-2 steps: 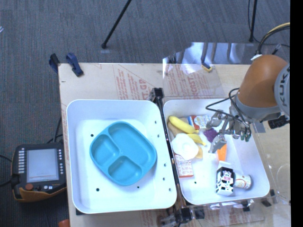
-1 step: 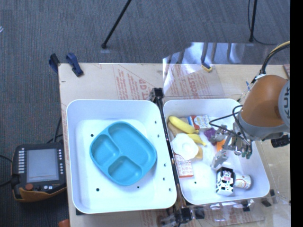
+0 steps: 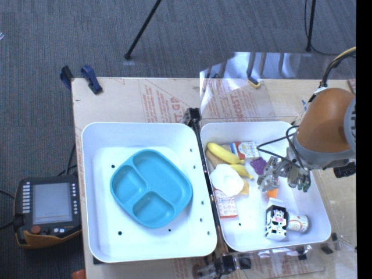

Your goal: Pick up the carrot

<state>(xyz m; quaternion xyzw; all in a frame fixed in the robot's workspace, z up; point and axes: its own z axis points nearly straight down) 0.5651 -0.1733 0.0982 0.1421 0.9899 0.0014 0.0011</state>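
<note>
The carrot [image 3: 272, 193] shows as a small orange piece in the right bin [image 3: 317, 214], just under the left finger of my gripper [image 3: 285, 182]. The gripper hangs low over the middle of that bin, below the arm's orange band [image 3: 325, 121]. Its fingers [image 3: 268, 178] stand apart, so it is open. Nothing sits between them. Most of the carrot is hidden by the finger above it.
The right bin also holds a banana [image 3: 224, 153], a white round lid [image 3: 226, 180], a purple piece [image 3: 258, 166], a small packet [image 3: 225, 206] and a cow-patterned carton [image 3: 276, 222] beside a cup [image 3: 297, 223]. A blue divided plate [image 3: 151, 188] lies in the left bin [image 3: 93, 156].
</note>
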